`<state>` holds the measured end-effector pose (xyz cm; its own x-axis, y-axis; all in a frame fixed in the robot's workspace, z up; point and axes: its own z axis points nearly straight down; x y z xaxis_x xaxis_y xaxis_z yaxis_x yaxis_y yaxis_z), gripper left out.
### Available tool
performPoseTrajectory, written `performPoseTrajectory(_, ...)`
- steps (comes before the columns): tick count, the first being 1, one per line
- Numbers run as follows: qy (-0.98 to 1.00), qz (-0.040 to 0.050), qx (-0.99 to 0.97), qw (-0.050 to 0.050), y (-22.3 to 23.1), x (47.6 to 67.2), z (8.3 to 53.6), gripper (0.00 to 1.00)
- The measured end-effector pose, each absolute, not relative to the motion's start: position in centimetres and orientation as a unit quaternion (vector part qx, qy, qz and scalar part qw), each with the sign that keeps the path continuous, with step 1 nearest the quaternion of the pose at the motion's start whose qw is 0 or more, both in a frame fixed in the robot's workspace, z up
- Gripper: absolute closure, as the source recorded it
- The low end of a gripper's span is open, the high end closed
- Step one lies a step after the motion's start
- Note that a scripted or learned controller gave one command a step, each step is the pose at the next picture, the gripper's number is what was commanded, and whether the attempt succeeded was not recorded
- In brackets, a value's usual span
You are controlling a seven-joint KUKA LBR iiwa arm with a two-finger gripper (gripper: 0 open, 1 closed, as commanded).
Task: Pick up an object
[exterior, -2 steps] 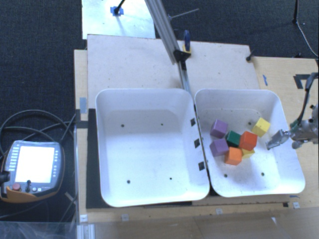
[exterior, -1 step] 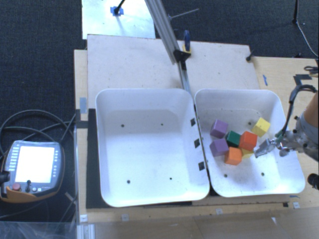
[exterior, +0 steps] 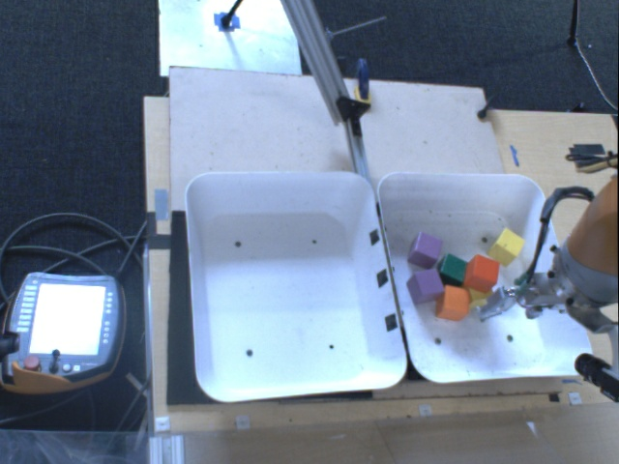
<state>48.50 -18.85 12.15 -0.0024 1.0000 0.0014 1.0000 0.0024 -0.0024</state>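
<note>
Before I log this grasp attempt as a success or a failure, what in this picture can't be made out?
- Two-finger gripper: too small and blurred in the camera view to tell open from shut, or whether it holds anything.
- Small yellow block: mostly hidden behind the orange cube and the gripper.
- Grey arm: cut off by the right edge.
- Handheld control pendant: screen glare, nothing legible.

You look from one fixed overhead camera | tilted down on both bins point(exterior: 290, 187) | arm point(exterior: 590, 259) enters at right

Grey arm point(exterior: 592, 276) with an orange band, a looping grey cable and metallic fingers point(exterior: 495, 304).
</note>
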Motion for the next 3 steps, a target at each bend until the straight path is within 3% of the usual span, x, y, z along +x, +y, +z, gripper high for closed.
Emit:
performPoseTrajectory(1,-0.709,-0.001,-0.705,-0.002,-19.0,48.7,13.5,1.0)
performPoseTrajectory(3,-0.709,-0.0015,-0.706,-0.004,-20.0,48.7,22.5,1.0)
